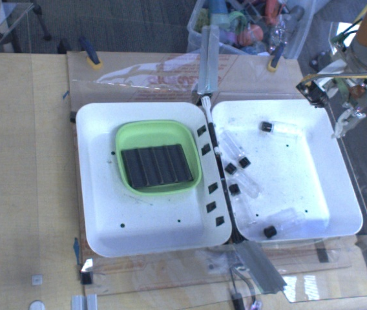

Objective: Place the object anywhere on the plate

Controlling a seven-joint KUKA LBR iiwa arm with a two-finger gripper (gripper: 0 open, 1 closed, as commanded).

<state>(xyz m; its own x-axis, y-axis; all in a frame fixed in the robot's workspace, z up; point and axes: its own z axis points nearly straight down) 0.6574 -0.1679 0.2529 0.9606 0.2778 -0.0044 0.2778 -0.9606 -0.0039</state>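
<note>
Gripper [346, 118] at right bin's [338, 192] 2 o'clock corner, over rim; grip state cannot tell. Green plate [126, 137] in left bin [99, 192], dark ribbed block [156, 165] lying on it. Clear tubes with black caps scattered in right bin: nearest tube [279, 128] at gripper's 9 o'clock, apart from it; others [235, 152] toward 8 o'clock, near divider.

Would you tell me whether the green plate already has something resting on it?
Yes. A dark ribbed rectangular block lies flat inside the green plate in the left bin. The clear black-capped vials lie in the right bin.
</note>
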